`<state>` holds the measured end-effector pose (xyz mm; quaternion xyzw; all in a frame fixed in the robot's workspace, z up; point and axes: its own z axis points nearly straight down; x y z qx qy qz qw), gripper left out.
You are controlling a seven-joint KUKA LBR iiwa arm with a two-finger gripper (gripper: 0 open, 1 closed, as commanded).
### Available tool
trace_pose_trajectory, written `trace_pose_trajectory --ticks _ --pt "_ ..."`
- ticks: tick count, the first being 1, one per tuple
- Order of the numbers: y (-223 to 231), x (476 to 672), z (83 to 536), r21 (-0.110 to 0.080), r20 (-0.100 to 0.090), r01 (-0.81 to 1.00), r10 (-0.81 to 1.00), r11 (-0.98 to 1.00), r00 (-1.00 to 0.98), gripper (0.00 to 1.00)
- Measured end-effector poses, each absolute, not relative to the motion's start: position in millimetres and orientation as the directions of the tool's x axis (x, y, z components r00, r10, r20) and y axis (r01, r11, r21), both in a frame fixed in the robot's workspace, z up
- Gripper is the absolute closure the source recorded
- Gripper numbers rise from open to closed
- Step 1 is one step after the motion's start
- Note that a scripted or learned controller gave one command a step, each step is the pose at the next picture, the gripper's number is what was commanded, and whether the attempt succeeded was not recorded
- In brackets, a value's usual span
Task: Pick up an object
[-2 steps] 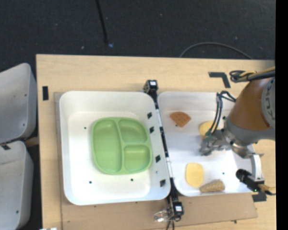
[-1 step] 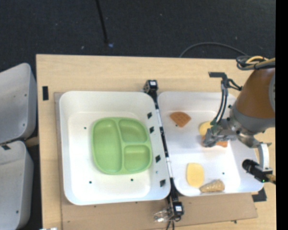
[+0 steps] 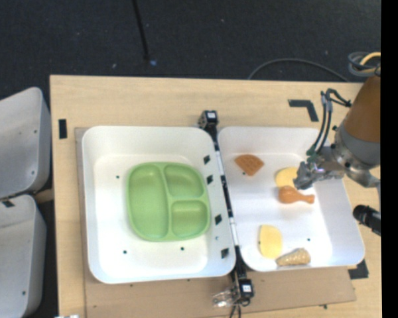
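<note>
Down in the right bin, the end effector hangs over a drumstick beside a yellow piece; its grip I cannot tell. That drumstick looks like light, hard, slick toy plastic, best pinched across its fat end.

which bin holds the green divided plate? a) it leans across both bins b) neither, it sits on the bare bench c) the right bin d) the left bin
d, the green divided plastic plate lies flat inside the left shallow white bin, while the right shallow white bin holds the small food-shaped pieces and the pincer.
</note>
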<state>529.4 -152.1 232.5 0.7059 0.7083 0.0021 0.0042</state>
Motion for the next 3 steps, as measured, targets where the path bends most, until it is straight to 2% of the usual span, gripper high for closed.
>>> trace_pose_trajectory --ticks 1,3 --pt "-153 530.6 252 0.004 -0.001 1.0 1.0 0.004 -0.004 1.0" --pt "-49 526.9 248 0.001 0.0 1.0 1.0 0.006 -0.006 1.0"
